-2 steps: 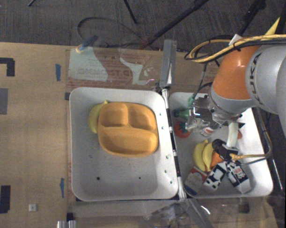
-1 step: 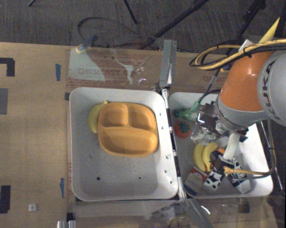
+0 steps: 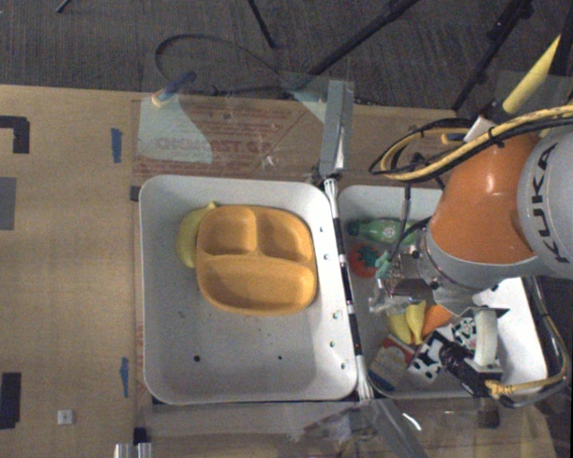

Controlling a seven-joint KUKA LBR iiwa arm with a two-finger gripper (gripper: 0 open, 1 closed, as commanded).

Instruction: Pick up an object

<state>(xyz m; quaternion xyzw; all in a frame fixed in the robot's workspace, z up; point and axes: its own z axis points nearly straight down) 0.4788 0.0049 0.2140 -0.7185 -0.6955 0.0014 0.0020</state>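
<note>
My gripper (image 3: 394, 291) hangs low over the left part of the right bin (image 3: 528, 307), under the grey and orange arm. Right beside it lie a yellow piece (image 3: 405, 323) and an orange piece (image 3: 435, 316). A green bottle (image 3: 378, 230) and a small red item (image 3: 362, 264) lie toward the bin's far left corner. A black-and-white patterned object (image 3: 442, 349) rests near the front. The arm hides much of this bin.
The left bin (image 3: 169, 360) holds an orange divided tray (image 3: 256, 258) lying on top of a yellow object (image 3: 188, 237). A metal divider (image 3: 345, 291) runs between the two bins. Blue tape marks and a clear sheet lie on the wooden bench behind.
</note>
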